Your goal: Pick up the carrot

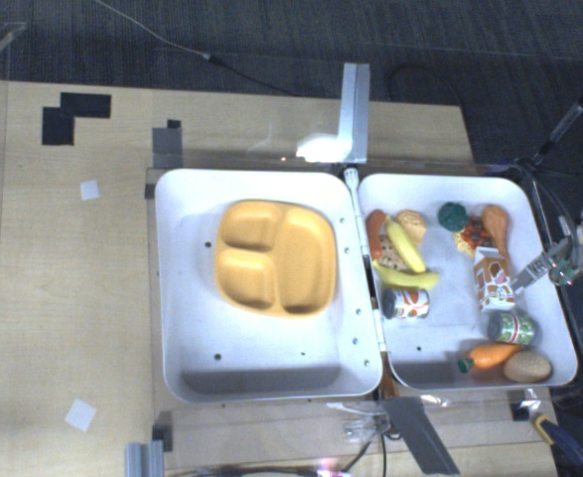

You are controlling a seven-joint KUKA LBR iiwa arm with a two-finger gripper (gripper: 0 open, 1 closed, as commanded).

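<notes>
Gripper (541, 269) reaches in at the right bin's (440, 368) right rim, beside the small carton (494, 279); whether its fingers are apart or together I cannot tell, and it seems to hold nothing. Carrot (490, 356) lies near the bin's front edge, touching the potato (527, 367) and crowded by the green can (513, 328). Open floor lies left of it. Carton print is unreadable.

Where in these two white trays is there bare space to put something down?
Left bin: bare floor all around the yellow plate, widest below it. Right bin: a bare strip down the middle, between the banana and the carton. The carrot corner is crowded, with a can and potato.
</notes>
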